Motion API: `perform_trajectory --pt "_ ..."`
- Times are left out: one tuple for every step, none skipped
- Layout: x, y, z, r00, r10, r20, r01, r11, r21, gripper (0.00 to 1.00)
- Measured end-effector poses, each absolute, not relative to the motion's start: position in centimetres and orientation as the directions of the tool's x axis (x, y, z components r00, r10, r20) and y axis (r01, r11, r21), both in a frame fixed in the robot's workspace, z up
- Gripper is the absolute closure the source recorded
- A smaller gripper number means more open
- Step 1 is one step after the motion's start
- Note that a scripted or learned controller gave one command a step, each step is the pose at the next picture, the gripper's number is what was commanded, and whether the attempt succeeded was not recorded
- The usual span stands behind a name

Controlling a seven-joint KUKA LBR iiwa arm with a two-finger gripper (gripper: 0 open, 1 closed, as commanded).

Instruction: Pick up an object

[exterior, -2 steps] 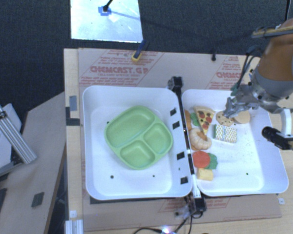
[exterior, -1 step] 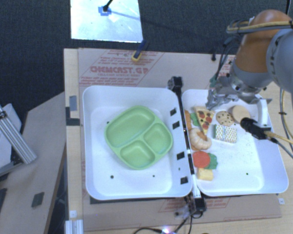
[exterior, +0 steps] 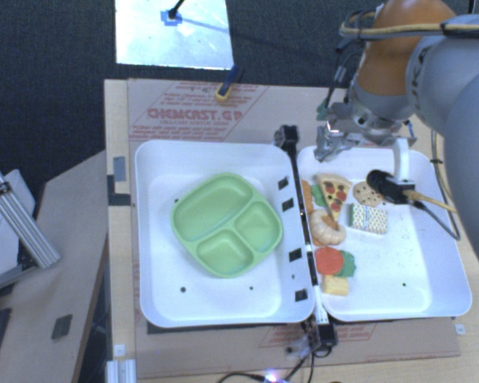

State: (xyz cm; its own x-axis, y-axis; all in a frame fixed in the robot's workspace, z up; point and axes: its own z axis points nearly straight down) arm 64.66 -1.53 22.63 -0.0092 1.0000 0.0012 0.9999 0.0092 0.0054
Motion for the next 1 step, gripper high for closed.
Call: perform_trajectory --pt "63.68 -1.89 23.25 -0.003 1.000 -0.001 1.000 0.003 0.002 1.00"
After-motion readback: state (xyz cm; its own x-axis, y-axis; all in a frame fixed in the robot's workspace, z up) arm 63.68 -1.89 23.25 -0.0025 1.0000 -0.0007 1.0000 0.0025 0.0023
